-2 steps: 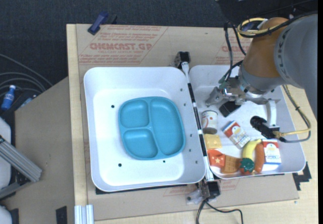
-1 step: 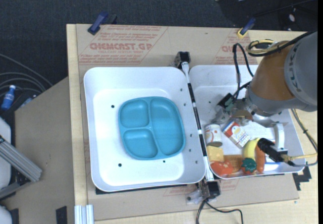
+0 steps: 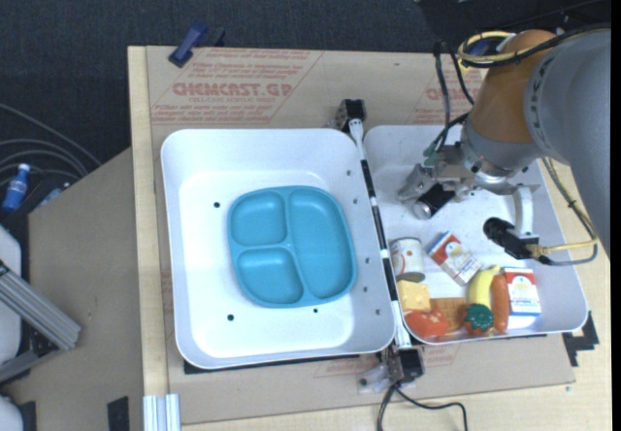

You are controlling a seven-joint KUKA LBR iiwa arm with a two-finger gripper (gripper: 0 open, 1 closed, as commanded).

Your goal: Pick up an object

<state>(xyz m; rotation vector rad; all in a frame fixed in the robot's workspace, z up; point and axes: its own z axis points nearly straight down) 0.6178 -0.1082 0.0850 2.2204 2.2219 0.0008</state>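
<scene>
My end effector (image 3: 427,188) hangs low over the right bin (image 3: 408,149), in the bare part of it farthest from the pile of toy food. How far the end effector is parted I cannot tell from this slant, and I see nothing caught in it.

The things I could take lie crowded at the near end of the right bin. Closest to the end effector is a small white can (image 3: 406,255), against the bin's left wall. Just right of the can lies a red and white carton (image 3: 448,253). Nearer the bin's front edge sit a yellow block (image 3: 415,297), a tomato (image 3: 430,323), a banana (image 3: 480,288), a sausage (image 3: 500,303) and a boxed carton (image 3: 522,292), all touching or nearly so.

I judge these to be light, hard plastic, smooth and apt to slip or roll. The can looks the best choice: it has some room on its far side, and I would close across its round body at mid height. The blue divided plate (image 3: 291,245) in the left bin (image 3: 194,225) is flat and offers little to pinch.
</scene>
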